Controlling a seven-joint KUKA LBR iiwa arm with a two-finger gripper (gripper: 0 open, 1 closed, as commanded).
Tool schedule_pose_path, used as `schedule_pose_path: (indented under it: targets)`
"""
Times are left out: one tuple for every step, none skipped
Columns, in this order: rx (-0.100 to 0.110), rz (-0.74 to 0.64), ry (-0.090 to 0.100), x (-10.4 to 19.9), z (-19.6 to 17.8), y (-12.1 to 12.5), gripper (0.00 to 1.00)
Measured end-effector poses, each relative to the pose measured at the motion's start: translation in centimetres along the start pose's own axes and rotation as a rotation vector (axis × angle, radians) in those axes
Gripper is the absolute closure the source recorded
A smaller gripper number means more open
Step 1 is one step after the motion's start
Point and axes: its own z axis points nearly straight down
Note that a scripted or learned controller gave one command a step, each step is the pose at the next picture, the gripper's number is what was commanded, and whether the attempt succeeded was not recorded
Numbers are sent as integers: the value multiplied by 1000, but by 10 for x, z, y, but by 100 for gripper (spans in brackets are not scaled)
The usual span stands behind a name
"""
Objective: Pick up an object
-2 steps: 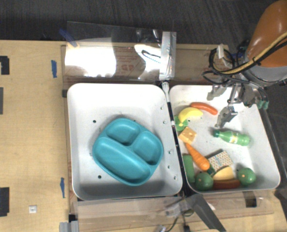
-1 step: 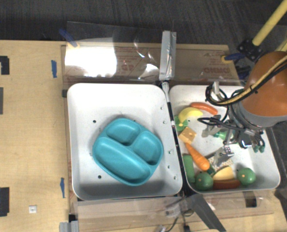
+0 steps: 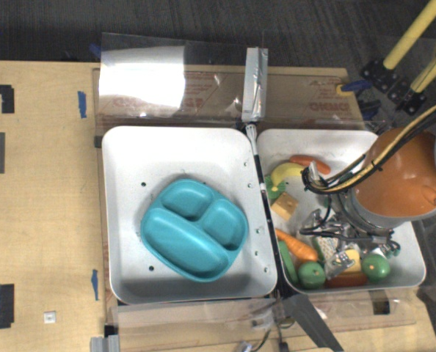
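The right bin (image 3: pixel 394 284) holds a heap of toy food. A carrot (image 3: pixel 297 246) lies at its left side, with a green ball (image 3: pixel 311 273) below it and another green ball (image 3: pixel 377 268) near the front right. A yellow-green piece (image 3: pixel 286 173) and a tan block (image 3: pixel 283 207) sit toward the back left, and an orange-red piece (image 3: pixel 306 160) lies behind them. My gripper (image 3: pixel 340 235) reaches straight down into the middle of the heap, under the arm's orange band (image 3: pixel 407 178). Cables and the wrist hide its tips.
The left bin (image 3: pixel 122 160) carries a teal divided tray (image 3: pixel 194 228) with three compartments. A clear plastic wall (image 3: pixel 174 86) stands behind both bins. Yellow poles (image 3: pixel 420 24) rise at the top right. Bare wooden bench (image 3: pixel 34 196) lies to the left.
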Motion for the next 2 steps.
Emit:
schedule_pose_path:
  targets:
    - [1, -956, -7, -35, 11, -27, 0]
    - [0, -978, -5, -122, 12, -52, 0]
